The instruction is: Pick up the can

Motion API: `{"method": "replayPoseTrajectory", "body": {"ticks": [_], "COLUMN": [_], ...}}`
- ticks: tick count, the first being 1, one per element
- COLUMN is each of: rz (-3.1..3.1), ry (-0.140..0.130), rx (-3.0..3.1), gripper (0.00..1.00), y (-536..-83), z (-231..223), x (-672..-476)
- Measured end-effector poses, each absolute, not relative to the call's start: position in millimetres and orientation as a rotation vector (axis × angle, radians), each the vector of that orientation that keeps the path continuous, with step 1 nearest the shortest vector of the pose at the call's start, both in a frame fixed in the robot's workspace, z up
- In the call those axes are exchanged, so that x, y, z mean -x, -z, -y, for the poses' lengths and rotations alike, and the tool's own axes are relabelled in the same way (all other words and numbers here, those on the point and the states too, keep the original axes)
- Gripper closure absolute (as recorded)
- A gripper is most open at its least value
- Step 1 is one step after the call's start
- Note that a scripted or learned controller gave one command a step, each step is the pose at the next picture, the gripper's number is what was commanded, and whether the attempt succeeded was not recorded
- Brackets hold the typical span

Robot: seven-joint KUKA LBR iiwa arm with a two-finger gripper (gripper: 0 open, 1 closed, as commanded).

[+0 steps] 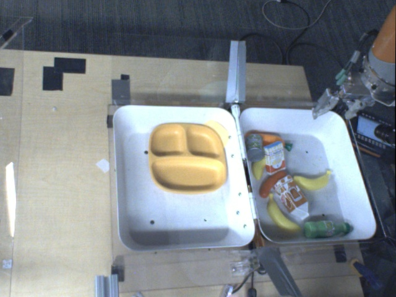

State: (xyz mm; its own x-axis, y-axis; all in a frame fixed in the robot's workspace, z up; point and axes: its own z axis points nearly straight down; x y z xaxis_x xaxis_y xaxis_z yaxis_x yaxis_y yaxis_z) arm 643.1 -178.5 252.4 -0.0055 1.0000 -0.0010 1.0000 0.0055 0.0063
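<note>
Two-finger pincer [335, 103] hangs spread, grasping nothing, at the right white bin's [365, 193] far corner. Small grey metal can [254, 146] lies well left, likely awaiting approach.

The arm [378, 60] reaches in above the far right corner of the right bin [346, 166], orange band showing at the wrist. Its gripper [334, 107] hangs over that corner's rim, fingers spread apart, nothing between them.
</note>
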Motion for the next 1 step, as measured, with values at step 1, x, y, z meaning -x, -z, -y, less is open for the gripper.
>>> {"method": "replayPoseTrajectory", "body": {"ticks": [1], "rz": [-1.779], "ry": [-0.005], "rx": [-2.587], "gripper": [0.0], "y": [-120.7], "z": [128.6], "x": [-670.1]}}
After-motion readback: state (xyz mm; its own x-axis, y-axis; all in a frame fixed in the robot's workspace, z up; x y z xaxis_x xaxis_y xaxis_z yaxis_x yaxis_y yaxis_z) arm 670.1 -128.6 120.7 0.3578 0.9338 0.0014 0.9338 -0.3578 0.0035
